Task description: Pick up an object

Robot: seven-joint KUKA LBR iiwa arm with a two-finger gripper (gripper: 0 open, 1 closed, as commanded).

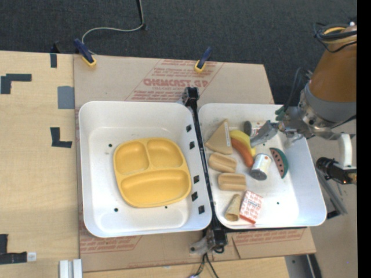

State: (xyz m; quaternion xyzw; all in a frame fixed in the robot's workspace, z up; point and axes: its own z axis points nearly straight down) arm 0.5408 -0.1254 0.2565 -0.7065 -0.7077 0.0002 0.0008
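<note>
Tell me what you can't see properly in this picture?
- Gripper: small and blurry in the camera view, so I can't tell whether anything is in it.
- Arm: cut off by the right edge.
- Red packet: its print is too small to read.
- Can: too small to read a label.
- Right bin: part of its floor is hidden under the arm.

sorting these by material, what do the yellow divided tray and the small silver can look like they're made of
Yellow divided tray: probably moulded plastic, with an even matte colour, rounded compartment walls and soft highlights. Small silver can: looks like metal or metallised plastic, with a bright grey sheen on its side; too small to tell which.
</note>
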